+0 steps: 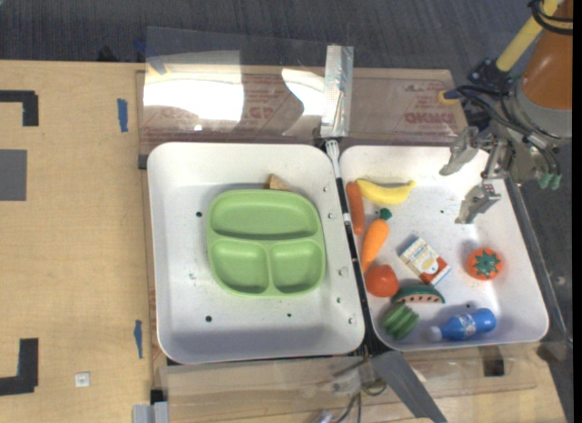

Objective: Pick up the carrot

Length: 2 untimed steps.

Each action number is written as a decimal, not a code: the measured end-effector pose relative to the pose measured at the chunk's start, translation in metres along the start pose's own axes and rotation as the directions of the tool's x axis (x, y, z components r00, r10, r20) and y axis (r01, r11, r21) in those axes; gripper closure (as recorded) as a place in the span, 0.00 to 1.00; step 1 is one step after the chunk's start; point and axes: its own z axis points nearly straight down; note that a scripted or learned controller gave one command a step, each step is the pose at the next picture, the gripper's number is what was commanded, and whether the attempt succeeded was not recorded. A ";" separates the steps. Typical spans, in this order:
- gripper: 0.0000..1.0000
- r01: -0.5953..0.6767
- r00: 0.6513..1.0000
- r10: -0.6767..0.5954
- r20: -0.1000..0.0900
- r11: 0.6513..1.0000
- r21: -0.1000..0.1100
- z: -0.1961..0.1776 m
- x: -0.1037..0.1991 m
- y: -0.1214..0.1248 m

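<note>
The worktop (64,230) is pale wood and carries two shallow white bins side by side. The left bin (173,303) holds a green divided plate (266,241) at its middle, with a small brown scrap (275,182) just beyond the plate's far edge.

The right bin (527,266) is the landmark for the rest. The grey arm (550,66), with its orange band, hangs over the bin's far right corner, and its hand (473,180) sits above the bin's far right part with both fingers (455,159) spread apart and nothing between them.

Along the bin's left wall lies the carrot (374,238), orange with a green top, tilted and pointing toward the near side, well apart from the hand. Just left of it, against the wall, lies a reddish sausage (355,207). A yellow banana (386,192) rests at the bin's far left, touching the carrot's green top. Near the bin's middle sits a small juice box (424,260). A tomato (382,280) lies just below the carrot's tip. A watermelon slice (418,297) and a green vegetable (400,321) lie toward the near left. A blue bottle (466,324) lies along the near wall, and an orange pumpkin-like toy (485,264) sits by the right wall.
</note>
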 end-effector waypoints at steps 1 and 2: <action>0.00 0.320 0.947 -0.320 0.006 0.947 0.001 0.140 -0.037 0.043; 0.00 0.249 0.969 -0.249 0.006 0.969 0.000 0.149 0.041 0.041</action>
